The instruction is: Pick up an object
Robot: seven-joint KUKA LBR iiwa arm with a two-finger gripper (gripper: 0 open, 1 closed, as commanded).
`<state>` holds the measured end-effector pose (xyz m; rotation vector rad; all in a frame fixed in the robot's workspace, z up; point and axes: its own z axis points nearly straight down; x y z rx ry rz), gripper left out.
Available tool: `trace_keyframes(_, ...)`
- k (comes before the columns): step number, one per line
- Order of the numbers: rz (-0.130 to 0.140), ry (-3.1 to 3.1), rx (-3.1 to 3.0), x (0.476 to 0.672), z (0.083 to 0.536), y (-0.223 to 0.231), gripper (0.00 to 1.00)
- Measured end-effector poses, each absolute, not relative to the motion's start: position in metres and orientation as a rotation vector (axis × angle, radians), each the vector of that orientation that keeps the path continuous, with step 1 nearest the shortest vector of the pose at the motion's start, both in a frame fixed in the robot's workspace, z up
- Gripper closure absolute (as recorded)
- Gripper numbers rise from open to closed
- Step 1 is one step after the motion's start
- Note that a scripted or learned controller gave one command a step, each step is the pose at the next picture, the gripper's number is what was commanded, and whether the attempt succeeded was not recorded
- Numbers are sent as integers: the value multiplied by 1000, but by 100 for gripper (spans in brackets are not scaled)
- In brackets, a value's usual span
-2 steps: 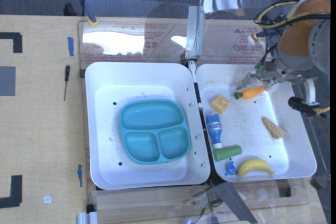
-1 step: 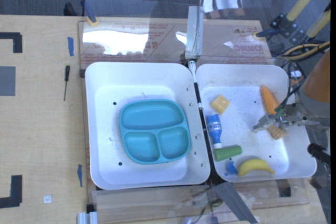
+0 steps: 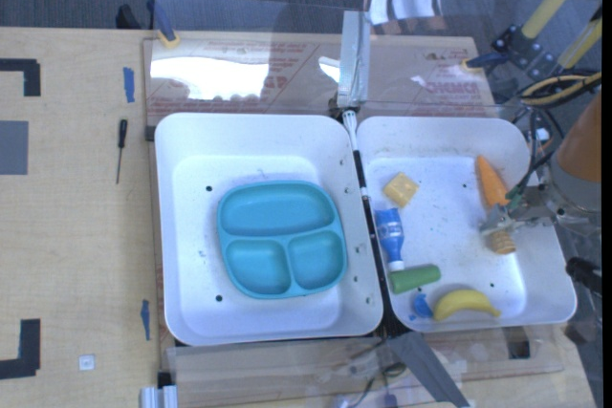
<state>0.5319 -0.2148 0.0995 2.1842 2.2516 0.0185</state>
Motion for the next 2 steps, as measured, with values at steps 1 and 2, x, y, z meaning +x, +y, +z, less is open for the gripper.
trace_keyframes(1, 15, 2105, 2327, 583, 176, -100, 100)
trace_keyframes(2, -2, 2332, 2109, 555, 167, -101, 100)
